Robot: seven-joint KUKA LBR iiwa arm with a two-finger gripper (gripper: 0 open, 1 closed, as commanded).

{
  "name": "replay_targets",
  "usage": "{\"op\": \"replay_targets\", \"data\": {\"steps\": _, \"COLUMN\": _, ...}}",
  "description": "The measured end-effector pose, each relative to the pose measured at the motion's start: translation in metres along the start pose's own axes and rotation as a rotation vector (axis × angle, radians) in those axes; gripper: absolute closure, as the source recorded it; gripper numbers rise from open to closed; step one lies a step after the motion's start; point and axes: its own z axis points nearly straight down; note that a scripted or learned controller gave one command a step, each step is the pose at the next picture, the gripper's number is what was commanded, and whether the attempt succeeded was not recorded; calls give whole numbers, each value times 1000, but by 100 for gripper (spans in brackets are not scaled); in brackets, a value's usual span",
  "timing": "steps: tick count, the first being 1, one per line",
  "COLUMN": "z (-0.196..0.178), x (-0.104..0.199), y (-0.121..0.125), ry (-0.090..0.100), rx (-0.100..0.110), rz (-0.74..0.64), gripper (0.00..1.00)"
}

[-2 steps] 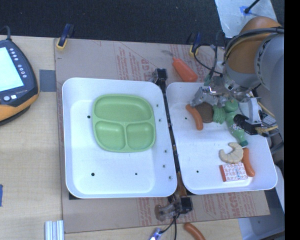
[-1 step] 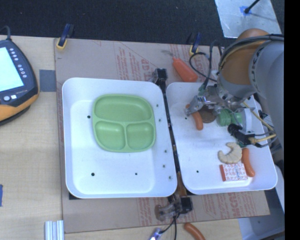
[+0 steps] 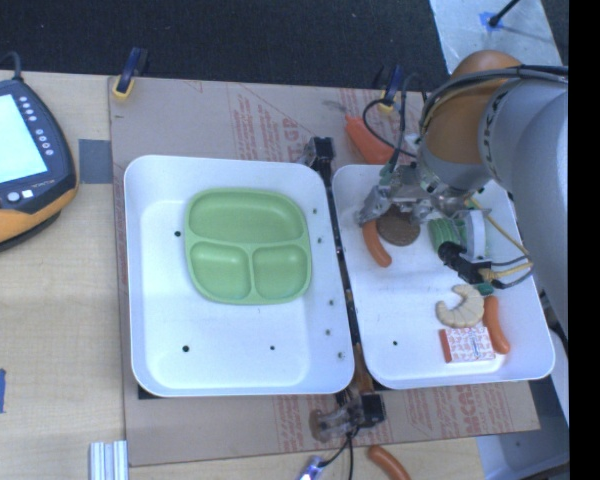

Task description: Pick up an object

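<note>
My gripper (image 3: 401,206) hangs low over the back left part of the right bin (image 3: 410,353), directly above a brown round piece (image 3: 399,232). An orange sausage (image 3: 377,245) lies just to the left of that piece, and a green item (image 3: 446,236) lies to its right, partly under the wrist. Nearer the front right are a pale croissant-shaped piece (image 3: 462,309), a second orange sausage (image 3: 496,326) and a red and white packet (image 3: 467,345). Whether anything sits in the gripper is hidden by the wrist.
The left bin (image 3: 160,338) holds a green divided plate (image 3: 248,245). An orange item (image 3: 366,139) lies outside, behind the right bin. A teach pendant (image 3: 15,163) rests at the far left of the bench. Cables run across the right bin's right side.
</note>
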Motion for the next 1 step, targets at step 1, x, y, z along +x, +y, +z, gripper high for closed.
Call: {"op": "replay_targets", "data": {"steps": 1, "z": -12, "x": -1, "y": 1, "ry": -1, "rx": -5, "rz": -2, "gripper": 100}}
